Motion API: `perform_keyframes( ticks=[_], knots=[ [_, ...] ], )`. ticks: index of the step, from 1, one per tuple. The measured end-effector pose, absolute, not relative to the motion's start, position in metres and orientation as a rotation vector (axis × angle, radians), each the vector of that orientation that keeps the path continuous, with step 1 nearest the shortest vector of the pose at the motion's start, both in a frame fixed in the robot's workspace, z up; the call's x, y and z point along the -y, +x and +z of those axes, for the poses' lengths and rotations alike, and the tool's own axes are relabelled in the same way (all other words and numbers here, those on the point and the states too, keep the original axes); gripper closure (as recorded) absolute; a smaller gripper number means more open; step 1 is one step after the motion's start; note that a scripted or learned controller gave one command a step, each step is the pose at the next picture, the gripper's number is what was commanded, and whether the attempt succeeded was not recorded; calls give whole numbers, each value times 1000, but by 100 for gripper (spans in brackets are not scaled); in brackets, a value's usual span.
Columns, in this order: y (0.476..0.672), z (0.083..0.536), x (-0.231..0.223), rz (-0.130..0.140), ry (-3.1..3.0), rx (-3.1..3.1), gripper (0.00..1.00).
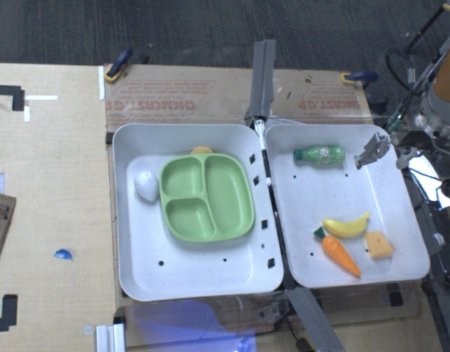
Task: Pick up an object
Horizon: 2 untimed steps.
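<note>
Grey gripper (372, 151) sits at the right bin's (313, 270) far right edge, and honestly I can't tell how it's set. Nothing looks grabbed yet, so the pick is all still ahead. Closest thing is the green bottle (319, 155) just to its left; banana (347, 226), carrot (341, 255) and cheese wedge (379, 245) lie nearer the camera.

Even, bright overhead light washes out the white bins (137, 270), whose rims glare slightly. Below the left bin a bluish glow falls on the bench edge. Shadows are soft and short. The picture is mildly soft and grainy throughout.
</note>
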<state>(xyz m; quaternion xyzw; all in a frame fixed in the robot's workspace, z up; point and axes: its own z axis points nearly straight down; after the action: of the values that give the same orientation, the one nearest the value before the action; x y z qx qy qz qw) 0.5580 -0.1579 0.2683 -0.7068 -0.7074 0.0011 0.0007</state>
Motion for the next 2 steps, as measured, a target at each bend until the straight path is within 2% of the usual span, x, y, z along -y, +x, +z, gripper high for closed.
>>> perform_keyframes(
  ticks=[1,2],
  knots=[
    [507,154,162,3,-2288,2151,0],
    [480,96,136,-7,-2204,2248,0]
  ],
)
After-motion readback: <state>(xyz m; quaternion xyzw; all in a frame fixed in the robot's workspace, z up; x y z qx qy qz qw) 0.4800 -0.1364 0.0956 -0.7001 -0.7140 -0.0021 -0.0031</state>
